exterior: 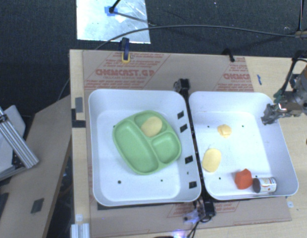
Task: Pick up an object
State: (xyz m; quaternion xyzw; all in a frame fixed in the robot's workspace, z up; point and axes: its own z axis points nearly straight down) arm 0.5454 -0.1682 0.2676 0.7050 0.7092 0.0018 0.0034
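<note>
The right bin holds a small yellow piece, a pale yellow oval object, an orange object and a small can lying on its side in the near right corner. My gripper hangs over the right bin's right rim, well right of the small yellow piece, with nothing seen in it. In the left bin a green divided plate carries a yellow object in its top compartment.
Black clips line the seam between the two bins. Brown cardboard lies under both bins. A metal frame stands off the bench at the left. Cables run across the dark floor behind.
</note>
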